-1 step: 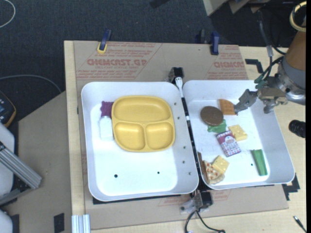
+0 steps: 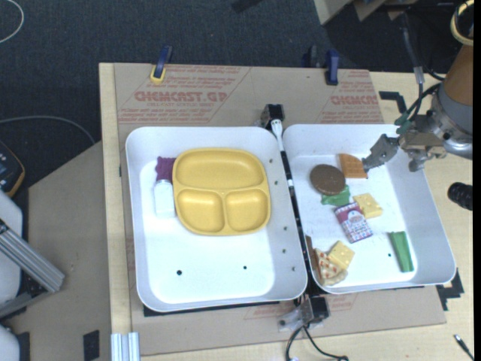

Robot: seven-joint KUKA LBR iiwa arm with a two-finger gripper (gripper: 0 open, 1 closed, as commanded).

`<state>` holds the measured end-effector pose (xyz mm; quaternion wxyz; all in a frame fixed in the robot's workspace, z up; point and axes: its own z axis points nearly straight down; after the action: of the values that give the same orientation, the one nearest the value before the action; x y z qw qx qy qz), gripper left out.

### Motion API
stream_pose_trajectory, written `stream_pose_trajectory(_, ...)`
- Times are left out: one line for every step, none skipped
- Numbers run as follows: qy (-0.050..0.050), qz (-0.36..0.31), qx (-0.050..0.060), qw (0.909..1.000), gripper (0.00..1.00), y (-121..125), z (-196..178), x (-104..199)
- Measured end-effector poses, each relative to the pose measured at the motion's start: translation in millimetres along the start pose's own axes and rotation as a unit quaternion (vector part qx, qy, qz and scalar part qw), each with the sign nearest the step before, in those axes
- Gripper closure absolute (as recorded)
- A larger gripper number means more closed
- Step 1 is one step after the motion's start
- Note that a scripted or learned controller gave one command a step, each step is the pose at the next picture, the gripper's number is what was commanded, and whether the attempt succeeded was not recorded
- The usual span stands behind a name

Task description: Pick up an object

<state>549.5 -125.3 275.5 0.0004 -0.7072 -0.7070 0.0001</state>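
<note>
Approach step: the two-finger gripper (image 2: 378, 156), jaw state impossible to tell, hovers beside the flat orange cracker-like piece (image 2: 351, 165), needing descent.

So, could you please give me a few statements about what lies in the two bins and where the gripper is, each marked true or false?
1. The yellow divided tray lies in the left bin. True.
2. The green stick lies in the left bin. False: it lies in the right bin, near its right edge.
3. The gripper is above the right bin, close to the orange piece. True.
4. The brown disc sits on the yellow divided tray. False: it lies in the right bin, beside the orange piece.
5. A white bottle lies left of the yellow divided tray. True.
</note>
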Motion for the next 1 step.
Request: stream_pose_trajectory(0.001,0.000,0.003,1.0000,0.00,-4.6,46.0,-6.3)
